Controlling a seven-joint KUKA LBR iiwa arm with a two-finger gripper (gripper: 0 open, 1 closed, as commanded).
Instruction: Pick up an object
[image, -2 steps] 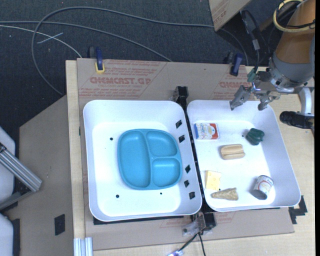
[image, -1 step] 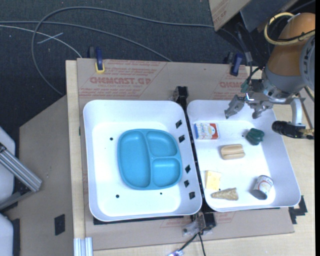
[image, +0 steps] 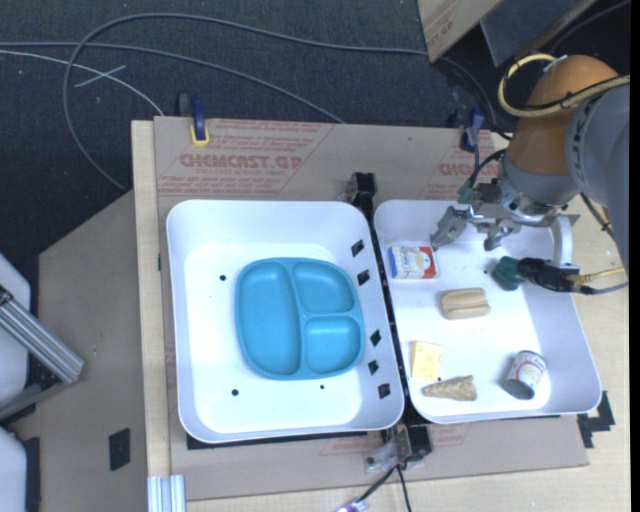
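Bins sit side by side: left bin (image: 190, 330) carries a blue plate (image: 298, 318); right bin (image: 570, 345) carries bread (image: 464, 303), a packet (image: 412, 262), cheese (image: 425, 358), a can (image: 524, 373) — all untouched. Hand (image: 472, 229) hovers over its far end — fingers spread, gripping nothing.

A blue divided plate (image: 299, 317) lies in the left white bin (image: 190, 300).

Robot lab, clamped bench (image: 300, 150), loose cables (image: 100, 60)

arm: from right, reaching in | gripper (image: 472, 229): fingers spread, nothing between
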